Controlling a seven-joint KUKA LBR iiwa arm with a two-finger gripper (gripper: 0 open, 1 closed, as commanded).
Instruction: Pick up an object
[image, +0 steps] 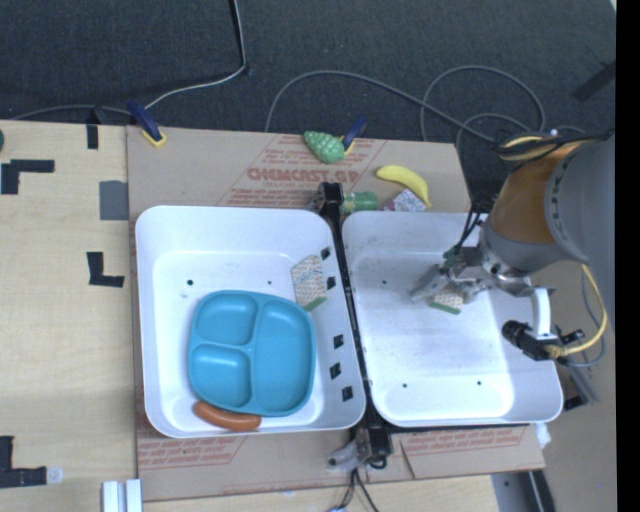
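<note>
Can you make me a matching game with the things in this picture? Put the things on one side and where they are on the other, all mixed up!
Things:
1. blue plate
2. orange sausage
3. yellow banana
4. pincer

Places:
A. on the cardboard behind the bins
B. over the right bin
C. middle of the left bin
D. front edge of the left bin, beside the plate

Pairs: 1-C, 2-D, 3-A, 4-B
</note>
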